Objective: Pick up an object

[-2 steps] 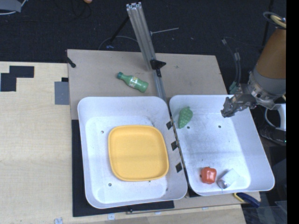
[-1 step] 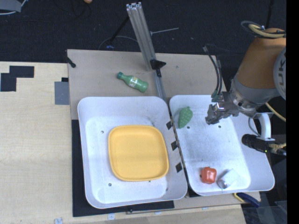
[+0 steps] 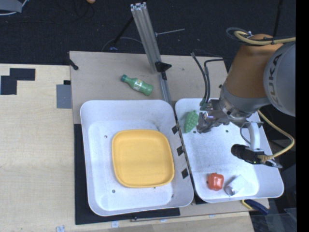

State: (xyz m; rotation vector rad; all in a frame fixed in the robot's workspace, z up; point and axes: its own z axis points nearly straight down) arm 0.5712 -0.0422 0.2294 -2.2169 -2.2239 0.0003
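Two white bins share our bench — our gripper hangs beside the green object; whether it pinches, we cannot tell.

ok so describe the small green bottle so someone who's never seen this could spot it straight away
Start at the two shallow white bins; the left bin holds a square yellow plate. Look past that bin's far rim to the bare tan board behind it. The small green plastic bottle lies there on its side, outside both bins, unlike the knobbly green object inside the right bin.
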